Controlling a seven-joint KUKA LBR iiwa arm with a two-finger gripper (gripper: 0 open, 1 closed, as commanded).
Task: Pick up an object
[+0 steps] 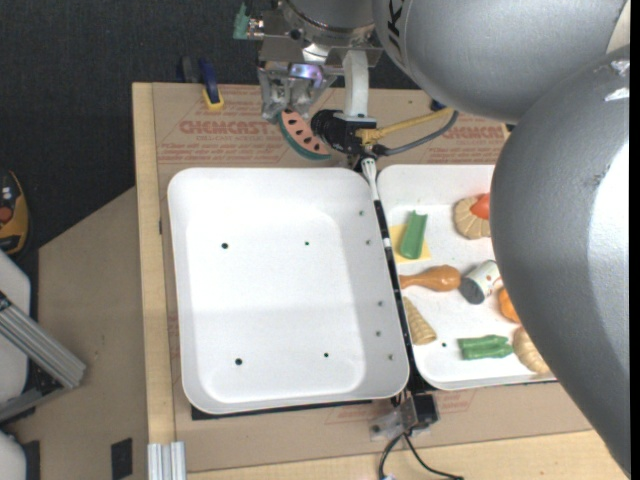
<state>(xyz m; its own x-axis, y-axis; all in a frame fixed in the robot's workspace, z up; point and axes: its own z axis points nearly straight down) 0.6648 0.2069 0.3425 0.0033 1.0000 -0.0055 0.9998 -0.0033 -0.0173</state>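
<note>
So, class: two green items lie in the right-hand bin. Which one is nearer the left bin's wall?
The upper green piece, lying beside the yellow strip near the divider. The lower green piece lies farther right, past the waffle cone.

A robotics lab — a grey industrial arm point(520, 58) hangs over a cardboard-covered worktop point(155, 268). 2 white bins point(200, 368) sit there — loose cables point(410, 128), aluminium framing point(40, 343) alongside.

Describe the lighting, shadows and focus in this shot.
Camera view: even overhead light. A soft shadow dims the lower half of the left bin. The arm, close to the lens, looks blurred and oversized, with a broad pale sheen. The right bin and its toys look reasonably sharp.
</note>
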